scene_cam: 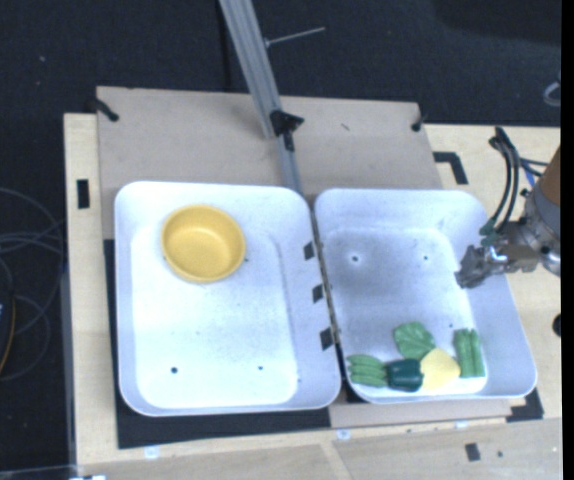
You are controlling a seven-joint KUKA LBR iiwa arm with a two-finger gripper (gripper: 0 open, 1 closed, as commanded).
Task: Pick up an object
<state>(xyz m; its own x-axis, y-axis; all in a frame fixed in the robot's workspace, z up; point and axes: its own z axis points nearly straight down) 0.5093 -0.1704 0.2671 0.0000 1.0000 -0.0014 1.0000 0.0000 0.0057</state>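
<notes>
Two white bins sit side by side on the bench, and all the grabbable small stuff is bunched in one spot: the near corner of the right bin [367,218]. There's a green leafy piece [412,338], a green pod-like thing [366,369], a dark teal block [404,374], a yellow lump [439,369] and a green ridged piece [468,352], mostly touching each other, probably because they slid or got dropped toward that wall. The left bin [137,368] just has a yellow bowl [204,243] sitting upright in its far half, well apart from everything else.

The gripper [474,266] hangs at the right bin's right rim, above and behind the pile, not touching any of it. Honestly I can't tell if it's open or closed from this angle, it's too small and dark. Nothing is visibly in it.

My guess is it's lined up to come down on the cluster, and the crowding could make a clean grab tricky.
</notes>
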